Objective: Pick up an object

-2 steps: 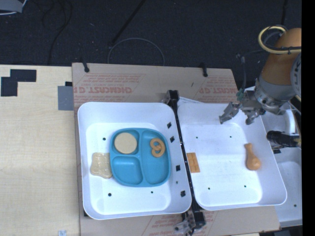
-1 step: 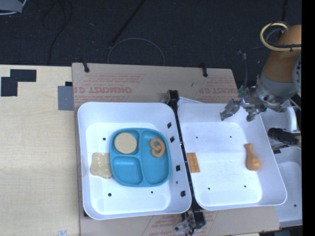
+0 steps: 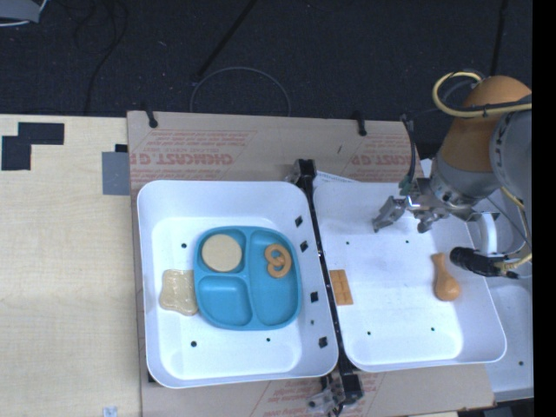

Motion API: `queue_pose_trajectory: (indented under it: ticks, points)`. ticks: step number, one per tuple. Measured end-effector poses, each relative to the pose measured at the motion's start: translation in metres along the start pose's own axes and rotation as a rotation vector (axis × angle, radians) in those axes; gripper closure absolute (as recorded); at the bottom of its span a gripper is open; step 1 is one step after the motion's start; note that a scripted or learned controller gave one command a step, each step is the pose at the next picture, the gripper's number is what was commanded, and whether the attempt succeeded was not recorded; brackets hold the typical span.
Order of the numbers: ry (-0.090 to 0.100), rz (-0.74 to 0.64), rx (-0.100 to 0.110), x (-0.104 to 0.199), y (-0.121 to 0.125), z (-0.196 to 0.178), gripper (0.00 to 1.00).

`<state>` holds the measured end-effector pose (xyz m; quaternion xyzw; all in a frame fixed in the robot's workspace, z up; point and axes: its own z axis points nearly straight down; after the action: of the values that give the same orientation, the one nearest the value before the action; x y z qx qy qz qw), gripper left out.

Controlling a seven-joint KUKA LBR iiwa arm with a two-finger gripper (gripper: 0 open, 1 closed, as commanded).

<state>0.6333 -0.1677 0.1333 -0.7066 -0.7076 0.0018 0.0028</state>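
Two bins sit before us — our claw (image 3: pixel 405 215) hovers over the right bin (image 3: pixel 382 341), fingers spread and empty, while the tan drumstick-shaped toy (image 3: pixel 445 279) lies near that bin's right edge.

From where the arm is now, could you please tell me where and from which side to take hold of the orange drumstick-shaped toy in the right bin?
I would grip the orange drumstick toy across its narrow upper neck, coming straight down from above. It lies flat on the right bin floor, thin end toward the bin's far side and bulb toward the near side, with open floor on its left. The end effector would likely close left to right.
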Motion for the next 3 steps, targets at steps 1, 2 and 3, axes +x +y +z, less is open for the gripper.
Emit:
queue_pose_trajectory:
  ticks: [1,2,3]
  points:
    - [-0.001,-0.001,-0.002,0.001,0.000,0.048,0.00]
    - [0.000,-0.001,-0.003,0.001,0.000,0.036,1.00]
    - [-0.001,0.000,-0.007,0.001,-0.001,-0.006,1.00]
